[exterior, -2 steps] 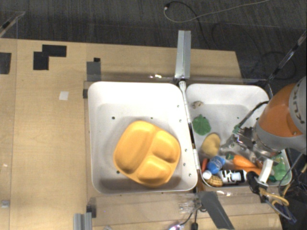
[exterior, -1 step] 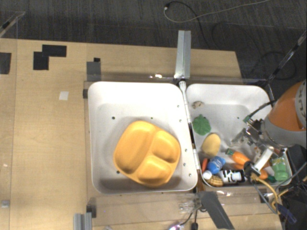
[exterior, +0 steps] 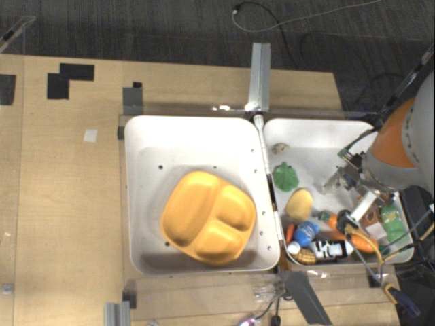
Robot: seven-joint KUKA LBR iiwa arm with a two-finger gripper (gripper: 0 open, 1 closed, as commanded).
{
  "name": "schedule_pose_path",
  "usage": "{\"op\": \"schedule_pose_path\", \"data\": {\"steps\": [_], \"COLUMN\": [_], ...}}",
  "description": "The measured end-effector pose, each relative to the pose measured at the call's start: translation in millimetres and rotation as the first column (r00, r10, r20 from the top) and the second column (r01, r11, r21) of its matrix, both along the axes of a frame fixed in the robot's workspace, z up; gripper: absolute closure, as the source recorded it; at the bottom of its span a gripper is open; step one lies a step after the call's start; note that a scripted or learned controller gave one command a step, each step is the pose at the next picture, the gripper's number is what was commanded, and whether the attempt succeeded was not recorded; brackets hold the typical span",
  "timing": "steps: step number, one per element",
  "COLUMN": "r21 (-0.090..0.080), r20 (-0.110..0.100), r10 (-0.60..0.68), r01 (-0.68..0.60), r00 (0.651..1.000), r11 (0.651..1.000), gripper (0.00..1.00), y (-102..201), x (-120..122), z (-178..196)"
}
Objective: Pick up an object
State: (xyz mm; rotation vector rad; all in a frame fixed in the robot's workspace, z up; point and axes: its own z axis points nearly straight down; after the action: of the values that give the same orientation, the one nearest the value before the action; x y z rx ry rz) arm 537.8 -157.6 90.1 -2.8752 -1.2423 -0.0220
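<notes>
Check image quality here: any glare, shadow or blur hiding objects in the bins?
Camera view: even lighting, no strong glare; yellow divided tray sharp, soft shadow at its lower edge in the left bin; right bin clutter small but readable; gripper area dark and cluttered, detail unclear.

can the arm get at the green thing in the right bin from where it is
Probably yes. The green object lies apart from the clutter at the right bin's near edge, with bare floor between it and the gripper, and nothing rests on it.

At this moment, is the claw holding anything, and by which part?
Cannot be told: the claw sits low in the right bin, with nothing visibly held.
</notes>
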Motion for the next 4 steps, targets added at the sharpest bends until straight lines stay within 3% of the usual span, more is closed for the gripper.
{"op": "schedule_pose_path", "data": {"steps": [1,2,3,4], "r21": [0.014,-0.014,-0.013,-0.012], "r20": [-0.023,-0.008,-0.006,-0.005], "r10": [-0.457,-0.354,-0.545,-0.534], "r01": [0.457,0.354,0.545,0.534], "r00": [0.889,0.935,0.839,0.846], "r11": [0.889,0.935,0.839,0.846], "gripper": [0.00,0.00,0.00,1.00], "y": [-17,8,-47,-45], "x": [48,71,60,62], "z": [-2,12,76,87]}}
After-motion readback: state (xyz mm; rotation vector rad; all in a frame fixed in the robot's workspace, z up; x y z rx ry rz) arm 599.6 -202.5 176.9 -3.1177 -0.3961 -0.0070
